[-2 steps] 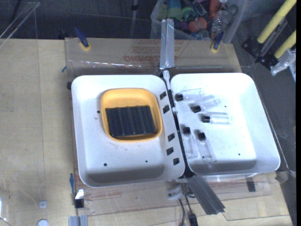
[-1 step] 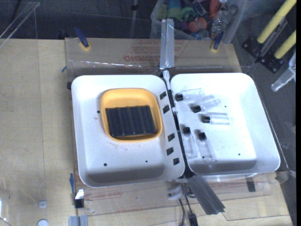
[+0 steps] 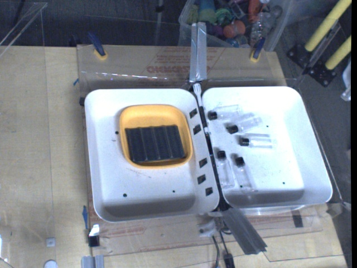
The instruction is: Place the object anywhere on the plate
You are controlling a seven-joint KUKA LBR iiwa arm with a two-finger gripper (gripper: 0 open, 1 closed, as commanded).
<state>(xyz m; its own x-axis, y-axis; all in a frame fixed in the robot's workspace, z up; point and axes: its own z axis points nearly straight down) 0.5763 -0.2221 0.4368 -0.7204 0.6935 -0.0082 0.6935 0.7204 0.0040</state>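
Claw state: cannot tell from the camera view.

Left bin (image 3: 103, 166) is holding a yellow plate (image 3: 127, 117), which is sitting a little toward the far side of the bin floor, clear of the walls. A dark ribbed slab (image 3: 155, 143) is lying flat on the plate, covering most of its well and running close to the plate's near rim. The yellow rim is showing all round it.

Right bin (image 3: 304, 166) is carrying a scatter of clear vials with black caps (image 3: 250, 141), all lying on their sides. They are gathering in the half nearest the left bin. Two are pointing away from the shared wall, and two more are resting near the front, close to that wall. None is touching the plate, and the bin wall is standing between them and it.

Black tabs (image 3: 199, 147) are running in a row along the seam where the bins are meeting. Both bins are sitting on a pale wooden bench (image 3: 39, 149). Beyond the bins, a clear tub of coloured toys (image 3: 234, 7) is standing at the back.
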